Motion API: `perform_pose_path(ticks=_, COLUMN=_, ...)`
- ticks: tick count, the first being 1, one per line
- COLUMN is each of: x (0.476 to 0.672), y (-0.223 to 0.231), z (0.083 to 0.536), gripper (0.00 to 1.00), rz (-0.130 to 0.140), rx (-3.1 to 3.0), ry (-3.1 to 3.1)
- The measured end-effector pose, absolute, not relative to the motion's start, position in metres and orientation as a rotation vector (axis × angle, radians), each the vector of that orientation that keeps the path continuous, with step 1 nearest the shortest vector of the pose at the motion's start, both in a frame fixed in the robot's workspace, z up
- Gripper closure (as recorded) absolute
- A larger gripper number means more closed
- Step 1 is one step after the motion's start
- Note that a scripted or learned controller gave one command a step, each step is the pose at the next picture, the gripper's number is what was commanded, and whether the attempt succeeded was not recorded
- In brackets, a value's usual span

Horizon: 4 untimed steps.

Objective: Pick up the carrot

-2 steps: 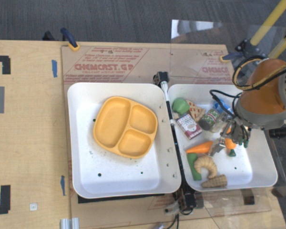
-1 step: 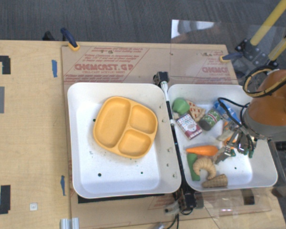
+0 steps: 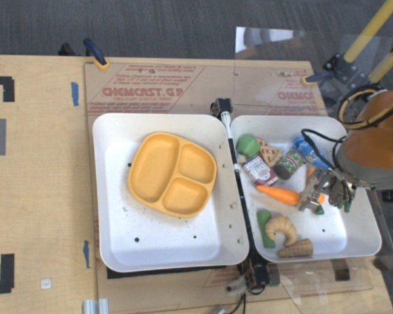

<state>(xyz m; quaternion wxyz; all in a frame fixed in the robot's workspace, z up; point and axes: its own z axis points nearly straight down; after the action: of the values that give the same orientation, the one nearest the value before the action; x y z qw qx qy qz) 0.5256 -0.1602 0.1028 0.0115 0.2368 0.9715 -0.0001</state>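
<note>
Beside tool (image 3: 312,200), smooth tapered carrot (image 3: 279,194)

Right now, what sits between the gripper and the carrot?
Nothing. In the camera view the gripper is right at the carrot's right end, with no other item between them; the croissant lies below that stretch.

place: robotics lab | evidence: cardboard-covered bench (image 3: 39,175); two white bins (image 3: 111,241); toy food; cabling
</note>
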Motion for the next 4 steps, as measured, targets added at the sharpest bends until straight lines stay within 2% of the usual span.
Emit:
perform_pose_path(ticks=2, x=0.53, y=-0.16, z=0.124, gripper=1.0, rz=-0.004, rx=0.73, ry=3.018)
perform_pose_path(ticks=3, x=0.532, y=-0.116, z=0.093, gripper=1.0, rz=-0.022, rx=0.372, ry=3.102)
perform_pose_path(ticks=4, x=0.533, y=-0.108, z=0.091, gripper=0.0, rz=-0.006, rx=0.358, ry=3.106)
